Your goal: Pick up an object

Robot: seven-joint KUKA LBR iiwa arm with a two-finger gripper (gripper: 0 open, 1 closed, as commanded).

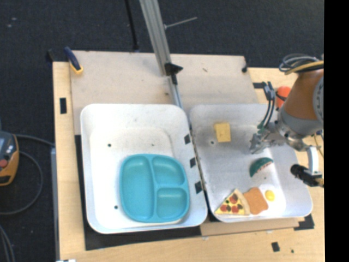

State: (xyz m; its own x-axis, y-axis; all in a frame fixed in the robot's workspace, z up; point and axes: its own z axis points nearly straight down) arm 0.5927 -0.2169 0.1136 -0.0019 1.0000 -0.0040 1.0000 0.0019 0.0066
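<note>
So the arm comes in from the right, grey with that orange band, and its gripper sits over the right bin, a bit toward the bin's far right part. Honestly the tip is too small and dark for me to make out how it's set, so I can't tell whether anything is gripped. Just near of the gripper there's a small green-and-white object lying on the bin floor, close to the tip but looking apart from it. To the left of the gripper, a yellow block sits by itself near the middle of the bin. Down at the near edge of that same bin there's a toy pizza slice, with an orange bread-looking piece right beside it on its right, and a little yellow thing just right of that. The left bin holds a teal divided plate with three compartments, sitting toward the near right side. A metal rail slants up from between the two bins toward the far side, and both bins rest on a wooden bench.
</note>
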